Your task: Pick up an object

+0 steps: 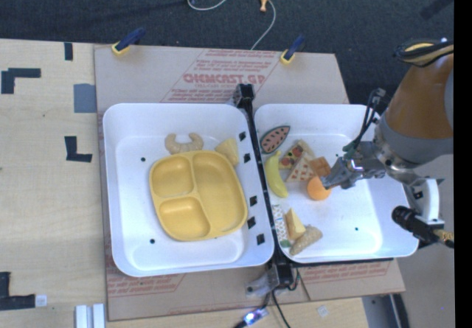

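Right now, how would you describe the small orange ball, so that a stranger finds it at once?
Look in the right bin, the one the arm reaches into. Near its middle, just by the gripper, lies the orange ball. It is round and plain orange, unlike the flat waffle piece and the long yellow banana to its left.

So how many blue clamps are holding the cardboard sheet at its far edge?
2. One blue-and-yellow plastic clamp grips the far-left corner of the brown cardboard sheet; the other blue-and-yellow plastic clamp grips the far edge above the right white bin.
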`<action>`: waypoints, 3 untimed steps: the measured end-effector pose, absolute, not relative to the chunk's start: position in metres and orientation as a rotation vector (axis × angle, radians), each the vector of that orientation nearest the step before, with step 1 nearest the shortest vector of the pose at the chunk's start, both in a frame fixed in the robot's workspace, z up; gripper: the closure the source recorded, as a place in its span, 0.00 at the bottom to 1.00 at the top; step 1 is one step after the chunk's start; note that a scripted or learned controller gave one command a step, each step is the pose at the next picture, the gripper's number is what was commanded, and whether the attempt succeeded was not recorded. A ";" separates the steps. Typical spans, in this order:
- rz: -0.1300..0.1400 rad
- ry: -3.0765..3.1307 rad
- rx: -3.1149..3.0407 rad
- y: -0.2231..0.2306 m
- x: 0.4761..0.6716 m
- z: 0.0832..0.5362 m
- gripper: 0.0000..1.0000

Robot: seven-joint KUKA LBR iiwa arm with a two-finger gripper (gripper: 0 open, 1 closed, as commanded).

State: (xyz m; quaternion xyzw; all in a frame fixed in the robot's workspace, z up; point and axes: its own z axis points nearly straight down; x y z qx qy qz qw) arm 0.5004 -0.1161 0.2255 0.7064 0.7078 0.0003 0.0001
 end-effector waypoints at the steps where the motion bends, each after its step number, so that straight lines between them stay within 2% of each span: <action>1: 0.002 2.225 2.215 -0.101 0.550 0.235 1.00; 3: 0.001 2.225 2.216 -0.076 0.644 0.214 1.00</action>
